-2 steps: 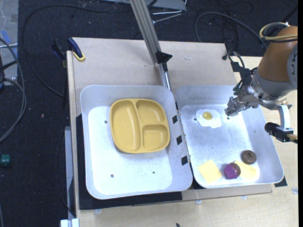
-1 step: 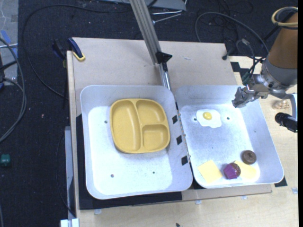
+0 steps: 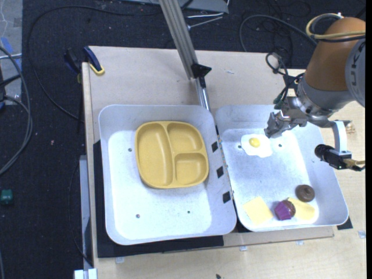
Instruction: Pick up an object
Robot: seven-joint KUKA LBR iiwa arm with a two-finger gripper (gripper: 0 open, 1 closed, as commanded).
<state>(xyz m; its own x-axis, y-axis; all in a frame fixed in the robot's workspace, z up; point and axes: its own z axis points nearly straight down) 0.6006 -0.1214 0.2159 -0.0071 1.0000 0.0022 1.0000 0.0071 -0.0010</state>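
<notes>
I hold the gripper point(image 3: 278, 127) over the right bin point(image 3: 325, 173); whether it is apart or together I cannot tell. The fried egg point(image 3: 256, 146) lies just below and left of it. I would centre over the yolk, then descend straight, avoiding the bin wall.

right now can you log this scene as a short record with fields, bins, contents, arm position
left bin: shallow white bin holding a yellow plastic divided plate
right bin: shallow white bin with a toy fried egg, a pale yellow flat slice, a purple round object and a brown round piece
end effector: above the right bin's far side, just right of the egg
held object: none visible
</notes>
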